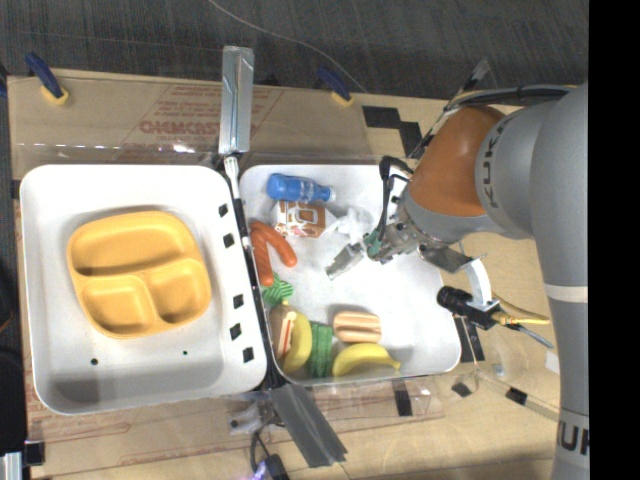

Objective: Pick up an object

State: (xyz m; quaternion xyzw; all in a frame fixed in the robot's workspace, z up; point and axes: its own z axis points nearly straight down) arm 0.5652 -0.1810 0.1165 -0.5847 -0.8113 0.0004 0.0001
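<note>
While the arm (500, 178) is reaching in from the right, its gripper (345, 260) is hanging low over the middle of the right bin (420, 313), pointing down and to the left. Honestly I can't tell whether the fingers are spread or pinched together, the tip is just a grey blur against the white floor, and nothing is visibly sitting between them.

Stuff in the right bin: a blue bottle (297, 188) is lying on its side near the top wall, and a small brown-and-white box (300, 219) is sitting just below it. A crumpled clear wrapper (352, 224) is lying right of the box, close to the gripper. An orange carrot (272, 242) is lying along the left wall, with a little green leafy piece (278, 292) below it. Down at the bottom edge a cluster is crowding together: a hot dog (356, 325), a banana (362, 359) touching it from below, a green piece (321, 348), and another yellowish item (291, 340) beside that.

Over in the left bin (60, 368), a yellow divided tray (138, 271) is sitting by itself.
</note>
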